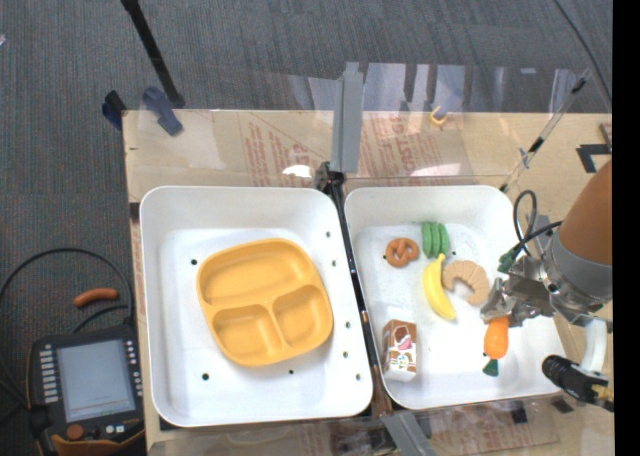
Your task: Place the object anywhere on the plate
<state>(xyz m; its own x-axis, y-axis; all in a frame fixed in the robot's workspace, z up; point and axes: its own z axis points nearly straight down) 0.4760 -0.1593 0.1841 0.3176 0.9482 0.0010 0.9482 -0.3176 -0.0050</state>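
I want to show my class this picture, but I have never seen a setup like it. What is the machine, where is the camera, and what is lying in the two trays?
One camera looks down at a slant. From the right reaches a grey robot arm whose gripper sits over a toy carrot; whether it holds it is unclear. The right bin also holds a banana, croissant, pretzel, green pods and a small carton. The left bin holds the yellow plate, the carrot's goal.

1. The plate (264,300) is located in the left bin (160,244).
2. In the right bin (470,199), the pretzel (402,251), banana (437,288), croissant (467,279), carton (400,349) and carrot (495,341) are contained.
3. The carton is positioned nearest the divider.
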